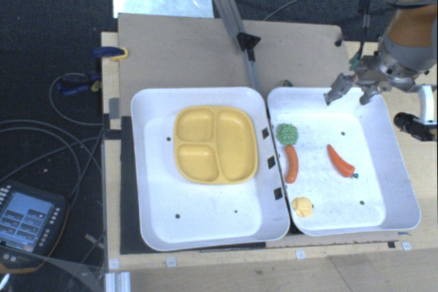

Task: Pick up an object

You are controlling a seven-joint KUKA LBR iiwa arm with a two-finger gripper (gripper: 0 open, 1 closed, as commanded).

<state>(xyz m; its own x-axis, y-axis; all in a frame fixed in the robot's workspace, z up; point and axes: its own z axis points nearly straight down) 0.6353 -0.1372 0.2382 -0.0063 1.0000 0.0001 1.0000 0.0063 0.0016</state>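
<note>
Your wooden bench [185,51] carries two shallow white plastic bins side by side. The left bin [157,215] holds a yellow three-compartment plastic tray [215,145], well apart from anything you might pick. The right bin [383,202] holds all the small candidates, so that's where your risk lives.

Your grey arm with the orange band [410,17] hangs over the far right corner of the right bin, and the gripper [352,90] sits with its two fingers spread apart, nothing between them. It's over bare bin floor, well apart from every object, so closing here would likely catch nothing.

Now the targets. The orange sausage-shaped toy [291,163] lies along the bin's left wall, just below the green broccoli-like toy [287,133]; the wall may block a finger there, or you nudge both at once. The red-orange chilli-shaped toy [340,161] lies free mid-bin, the safest bet, though it's slim and could roll. The small yellow rounded toy [302,206] sits near the near-left corner, easy to knock away.
</note>
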